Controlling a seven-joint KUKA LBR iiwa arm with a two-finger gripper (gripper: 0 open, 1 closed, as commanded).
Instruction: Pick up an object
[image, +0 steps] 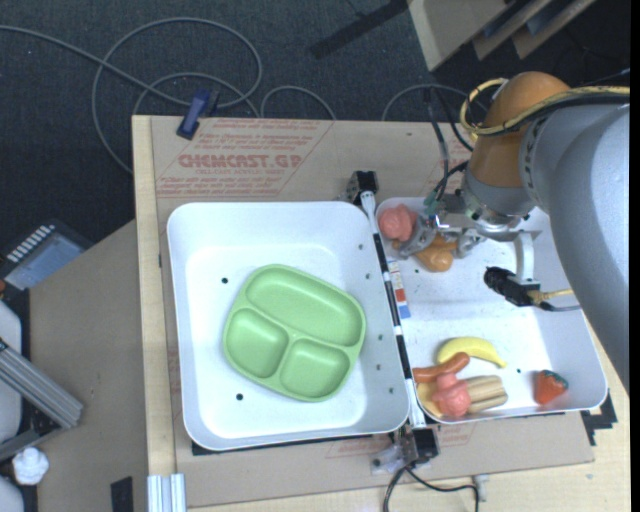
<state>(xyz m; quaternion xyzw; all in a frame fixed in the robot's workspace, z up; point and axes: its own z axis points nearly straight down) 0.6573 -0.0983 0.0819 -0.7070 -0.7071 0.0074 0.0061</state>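
Orange toy (437, 260) just under my gripper (440, 238) in the right bin (470, 305).
I sit low over it, placed for a grab; whether my grip is open or closed, I cannot tell.

Arm (590, 200) is cropped by the right edge and covers the far right corner of the right bin (470, 320). End effector (437, 238) overlaps an orange-brown object (437, 260): its top is hidden, and I can't tell if they touch. In the near-corner pile, a pink item (452, 398) lies over a tan cylinder (487, 392) and an orange piece (428, 373), with outlines unclear. Small red thing (549, 385) is too small to identify. The left edge crops a grey bar (40, 385) and a white object (30, 465).
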